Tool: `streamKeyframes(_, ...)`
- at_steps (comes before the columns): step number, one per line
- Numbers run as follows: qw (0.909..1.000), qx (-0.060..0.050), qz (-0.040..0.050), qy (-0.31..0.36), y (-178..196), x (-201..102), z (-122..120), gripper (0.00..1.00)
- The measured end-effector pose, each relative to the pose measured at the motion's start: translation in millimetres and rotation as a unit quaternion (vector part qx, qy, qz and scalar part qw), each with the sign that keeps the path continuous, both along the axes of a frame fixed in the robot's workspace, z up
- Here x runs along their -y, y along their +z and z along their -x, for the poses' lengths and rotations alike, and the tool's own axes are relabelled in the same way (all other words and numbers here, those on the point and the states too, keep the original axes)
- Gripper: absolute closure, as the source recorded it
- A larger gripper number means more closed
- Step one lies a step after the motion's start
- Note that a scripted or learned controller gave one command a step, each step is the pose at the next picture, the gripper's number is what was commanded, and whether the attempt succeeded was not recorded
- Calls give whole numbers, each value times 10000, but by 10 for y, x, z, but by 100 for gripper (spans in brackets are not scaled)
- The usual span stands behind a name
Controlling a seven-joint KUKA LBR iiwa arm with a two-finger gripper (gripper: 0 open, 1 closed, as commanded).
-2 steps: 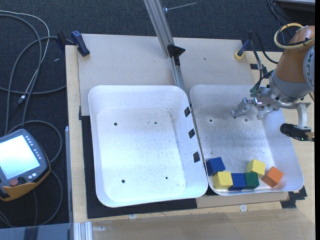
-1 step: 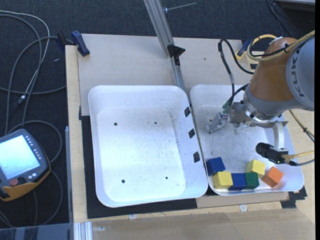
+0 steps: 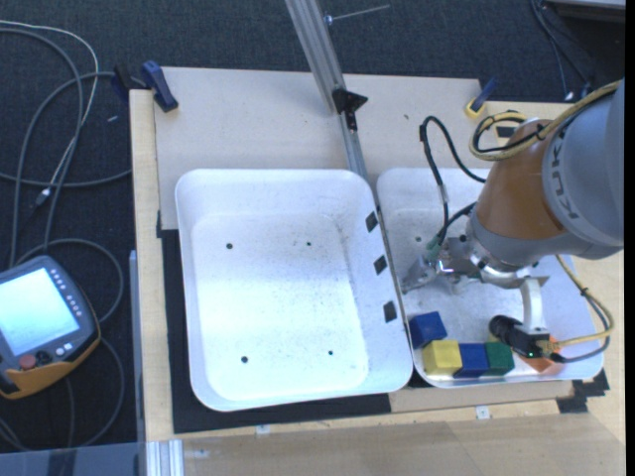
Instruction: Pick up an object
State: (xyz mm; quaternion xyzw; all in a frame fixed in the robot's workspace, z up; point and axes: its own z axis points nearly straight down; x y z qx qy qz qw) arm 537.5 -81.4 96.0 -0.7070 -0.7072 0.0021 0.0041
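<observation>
My gripper (image 3: 425,269) hangs low over the left part of the right bin (image 3: 402,201), under the grey arm with its orange band (image 3: 516,201). Nothing shows in its grasp. Just below it in the view, a small blue block (image 3: 428,325) lies on the bin floor, apart from the gripper. Along the bin's near wall sit a yellow block (image 3: 443,357), a second blue block (image 3: 476,358) and a green block (image 3: 500,357) in a row. An orange piece (image 3: 542,364) lies at the near right corner.
The left bin (image 3: 268,286) stands beside the right one, with black clips on the shared wall (image 3: 379,264). A slanted metal pole (image 3: 317,48) rises behind the bins. Cables (image 3: 437,157) trail from the wrist. A teach pendant (image 3: 35,325) lies at the far left, off the bench.
</observation>
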Motion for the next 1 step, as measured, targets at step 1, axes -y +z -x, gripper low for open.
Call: streamKeyframes(1, 9999, 101, 28, 3, 1551, 258, -421, 0)
